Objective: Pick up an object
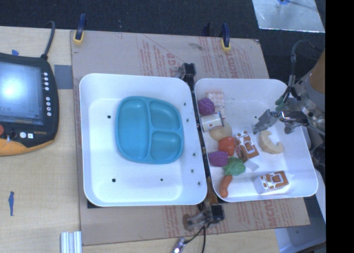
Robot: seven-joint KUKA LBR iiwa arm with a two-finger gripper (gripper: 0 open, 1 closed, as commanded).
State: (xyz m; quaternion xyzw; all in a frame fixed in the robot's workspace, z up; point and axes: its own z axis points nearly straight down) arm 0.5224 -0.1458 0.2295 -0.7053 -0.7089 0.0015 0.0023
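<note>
My gripper (278, 124) hangs over the right side of the right bin (249, 88), its two dark fingers spread open with nothing between them. Just below it lies a pale crescent-shaped pastry (270, 144). Toy foods crowd the bin's left half: purple grapes (206, 106), a small white can (213, 122), a beige egg-like piece (220, 132), a red tomato (227, 145), a brown-and-white box (247, 145), a purple piece (218, 159), green broccoli (234, 166) and an orange carrot (225, 185). Another brown-and-white box (272, 181) lies near the front right corner.
The left bin (99, 185) holds a blue divided plate (149, 130). A control pendant with a lit screen (22, 102) sits on the bench at far left. Clamps (78, 35) pin the cardboard under the bins.
</note>
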